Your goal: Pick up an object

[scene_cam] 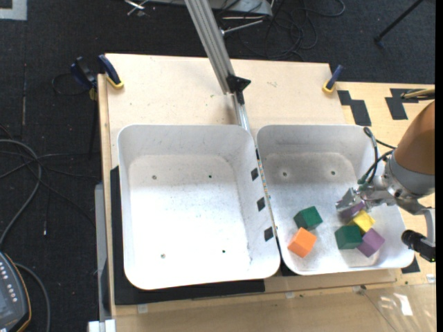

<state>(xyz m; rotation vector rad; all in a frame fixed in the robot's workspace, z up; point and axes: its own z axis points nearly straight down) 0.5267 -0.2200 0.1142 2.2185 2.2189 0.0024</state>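
Right bin (pixel 304 140), yellow block (pixel 363 221) seemingly touching gripper (pixel 349 205)

Two white bins (pixel 187 144), two green blocks (pixel 308 218), one orange (pixel 302 242), yellow (pixel 363 221), purple (pixel 372 241).

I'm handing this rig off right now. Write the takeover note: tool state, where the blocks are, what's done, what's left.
Tool: low in the right bin, right over the yellow block. Whether it is open or closed cannot be read from this view, and nothing is seen held.
Blocks, all in the right bin's near half: green block, orange block, dark green block touching the yellow one, purple block beside those two.
Left bin: no blocks in it.
Done: arm is down at the cluster.
Left: secure a block, probably the yellow one, lift it and confirm the grip.
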